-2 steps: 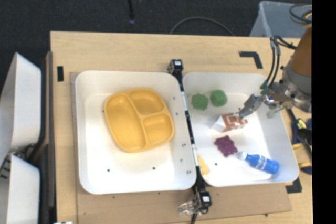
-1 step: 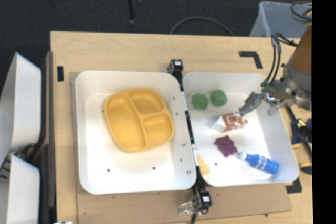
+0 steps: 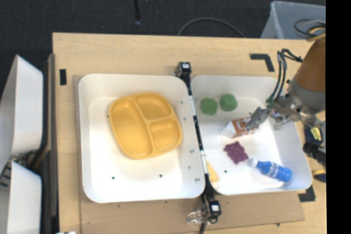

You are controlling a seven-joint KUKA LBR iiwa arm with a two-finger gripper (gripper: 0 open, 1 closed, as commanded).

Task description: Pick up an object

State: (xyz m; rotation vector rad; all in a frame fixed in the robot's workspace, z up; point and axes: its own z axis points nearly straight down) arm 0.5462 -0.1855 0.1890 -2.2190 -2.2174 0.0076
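The gripper (image 3: 253, 121) is hanging low over the right bin (image 3: 290, 181), right of centre in the frame, its tip sitting at a small white and brown packet (image 3: 235, 128) — whether the fingers are spread or closed on it I cannot tell, and nothing is visibly lifted. That packet is looking like the likely target: light, thin and probably crinkly, so pinching across its narrow width should be better than taking a flat face. Around it are lying two green balls (image 3: 218, 103) toward the upper left of that bin, a purple toy (image 3: 236, 151) just below the packet, and a blue bottle (image 3: 272, 169) lower right — smooth, round, likely to roll. The left bin (image 3: 93, 183) is holding a yellow tray (image 3: 145, 125), stiff and wide. No brand or writing is readable anywhere; the packet's print is too small to make out.
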